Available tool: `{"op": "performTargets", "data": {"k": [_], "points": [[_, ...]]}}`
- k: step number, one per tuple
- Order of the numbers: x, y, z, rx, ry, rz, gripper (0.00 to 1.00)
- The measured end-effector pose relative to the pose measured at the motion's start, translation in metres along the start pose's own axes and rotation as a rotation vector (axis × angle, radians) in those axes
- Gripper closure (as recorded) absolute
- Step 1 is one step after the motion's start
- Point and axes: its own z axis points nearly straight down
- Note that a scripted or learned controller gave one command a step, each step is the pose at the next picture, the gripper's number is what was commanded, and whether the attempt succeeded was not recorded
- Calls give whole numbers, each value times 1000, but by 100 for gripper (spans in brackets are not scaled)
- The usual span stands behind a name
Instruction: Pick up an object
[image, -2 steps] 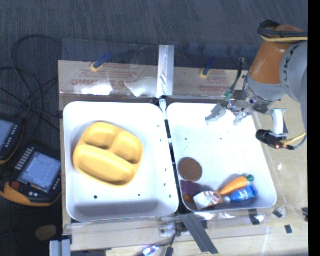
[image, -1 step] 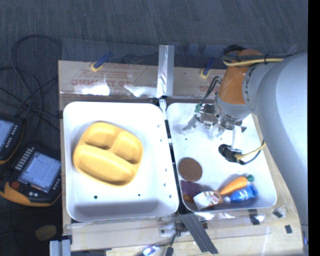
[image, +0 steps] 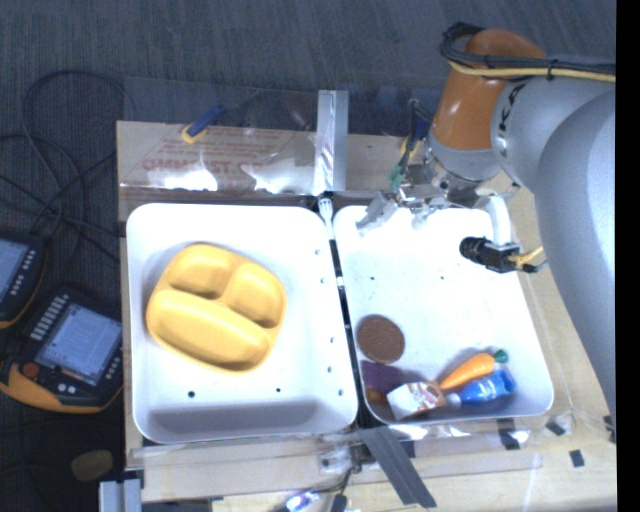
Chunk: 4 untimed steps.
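Along the near edge of the right bin (image: 520, 330), a shallow white plastic tray with rounded corners, a small cluster of toys lies crowded toward its near right corner: a blue plastic bottle (image: 486, 388) on its side, a smooth orange carrot (image: 466, 370) with a green tip resting slantwise just behind and touching it, a white packet (image: 413, 398) with a printed label at the bottle's left end, and a dark purple piece (image: 377, 378) partly tucked under the packet. Just behind these, close to the bin's left wall, sits a flat, round brown disc (image: 381, 338), like a cookie. The left bin (image: 170, 410) holds one large, glossy yellow moulded lump (image: 214, 304), bread-like with three rounded lobes, lying near its middle. At the far edge of the right bin the gripper (image: 398, 210) hangs with its thin metal fingers spread apart and nothing between them, well apart from the toys. Above it rises the orange band (image: 470, 105) and the smooth grey arm (image: 575, 180). A crinkled clear plastic sheet (image: 240, 160) lies on the bench beyond the bins
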Motion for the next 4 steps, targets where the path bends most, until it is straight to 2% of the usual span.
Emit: {"op": "performTargets", "data": {"k": [1,2,3,4], "points": [[-52,-32,55,-1,2,-319,0],[34,-71,-20,-3,4,-482,0],[-18,-44,-5,-6,2,-847,0],[-64,-29,-92,-6,1,-748,0]]}}
